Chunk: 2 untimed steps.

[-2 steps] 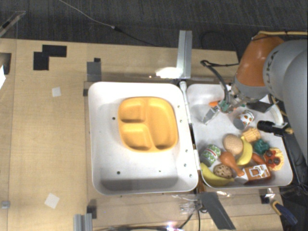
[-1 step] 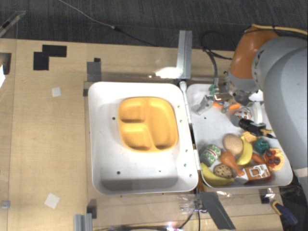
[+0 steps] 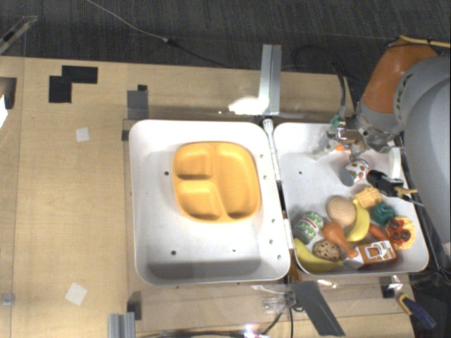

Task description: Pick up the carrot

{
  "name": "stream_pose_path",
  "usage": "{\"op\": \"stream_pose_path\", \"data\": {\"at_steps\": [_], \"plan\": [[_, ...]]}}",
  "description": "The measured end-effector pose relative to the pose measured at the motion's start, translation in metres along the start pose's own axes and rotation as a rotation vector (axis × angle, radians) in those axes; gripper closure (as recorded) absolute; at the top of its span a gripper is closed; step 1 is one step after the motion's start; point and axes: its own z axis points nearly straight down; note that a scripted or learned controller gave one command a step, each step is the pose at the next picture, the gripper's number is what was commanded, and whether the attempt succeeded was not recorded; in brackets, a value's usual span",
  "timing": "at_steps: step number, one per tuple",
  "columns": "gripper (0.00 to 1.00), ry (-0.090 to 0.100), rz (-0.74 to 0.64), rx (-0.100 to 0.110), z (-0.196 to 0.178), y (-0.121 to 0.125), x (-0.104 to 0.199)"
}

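The carrot (image 3: 338, 237) is a small orange toy lying slantwise among the toy food at the front of the right bin (image 3: 310, 171). It sits between a brown cookie (image 3: 325, 249) and a yellow banana (image 3: 361, 222). My gripper (image 3: 347, 141) hangs over the back right part of that bin, below the arm's orange band (image 3: 384, 83). It is well behind the carrot and apart from it.
Around the carrot lie a tan potato (image 3: 341, 208), a green can (image 3: 308, 226), a second banana (image 3: 315, 260), a juice box (image 3: 378, 252), a teal piece (image 3: 384, 211) and a red-orange vegetable (image 3: 402, 231). A yellow divided plate (image 3: 215, 182) sits in the left bin (image 3: 151, 210).
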Motion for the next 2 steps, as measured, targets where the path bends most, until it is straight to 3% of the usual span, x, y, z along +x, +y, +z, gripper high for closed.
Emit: {"op": "stream_pose_path", "data": {"at_steps": [1,2], "plan": [[0.00,0.000,0.252,-0.004,-0.0012,0.0022,-0.0351],[0.00,0.004,0.467,0.012,0.0019,0.0000,-0.0410]]}}
